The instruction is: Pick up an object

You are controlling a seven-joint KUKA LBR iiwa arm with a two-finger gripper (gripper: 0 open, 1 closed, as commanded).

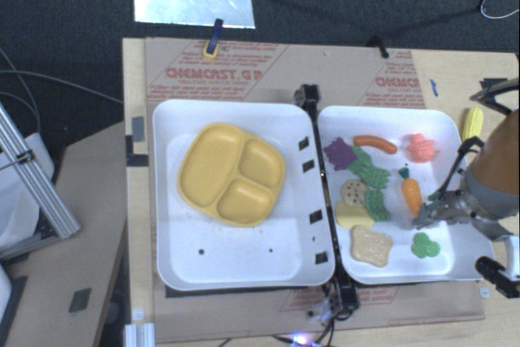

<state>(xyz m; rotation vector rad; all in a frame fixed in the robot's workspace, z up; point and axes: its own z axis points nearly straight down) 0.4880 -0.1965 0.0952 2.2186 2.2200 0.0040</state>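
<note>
The hand [424, 215] (grip state impossible to tell) hovers just below the small orange plastic carrot [412, 194], whose long axis points toward it.

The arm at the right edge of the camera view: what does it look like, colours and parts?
The arm is grey with an orange band above the wrist. A dark metal gripper sticks out at its end, and a thin black cable runs along it from the wrist.
</note>
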